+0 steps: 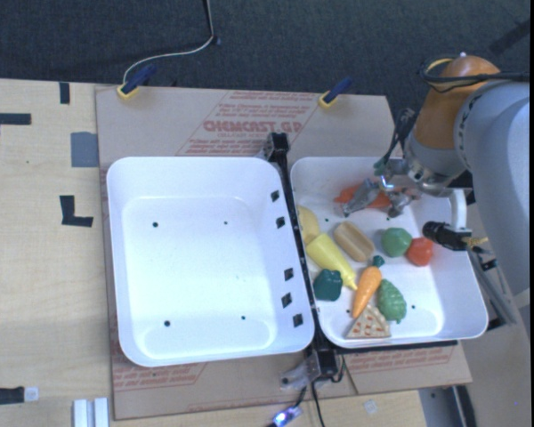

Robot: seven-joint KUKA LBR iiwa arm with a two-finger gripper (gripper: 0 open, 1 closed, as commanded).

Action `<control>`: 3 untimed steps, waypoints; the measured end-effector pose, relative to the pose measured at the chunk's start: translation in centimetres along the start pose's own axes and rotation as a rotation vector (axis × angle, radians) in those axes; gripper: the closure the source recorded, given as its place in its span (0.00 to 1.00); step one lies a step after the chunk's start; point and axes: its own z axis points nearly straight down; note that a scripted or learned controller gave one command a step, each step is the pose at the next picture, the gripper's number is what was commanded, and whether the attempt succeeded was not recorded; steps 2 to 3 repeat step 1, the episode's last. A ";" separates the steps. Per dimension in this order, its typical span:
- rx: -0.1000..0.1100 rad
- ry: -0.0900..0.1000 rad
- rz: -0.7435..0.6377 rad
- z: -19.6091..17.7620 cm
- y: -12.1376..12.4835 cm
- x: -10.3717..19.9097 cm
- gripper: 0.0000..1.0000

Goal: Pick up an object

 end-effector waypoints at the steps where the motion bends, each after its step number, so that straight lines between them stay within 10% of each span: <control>1: -0.001 0.001 0.001 0.0 0.0 -2.7 0.00; 3: -0.001 0.001 0.001 0.0 0.0 -2.7 0.00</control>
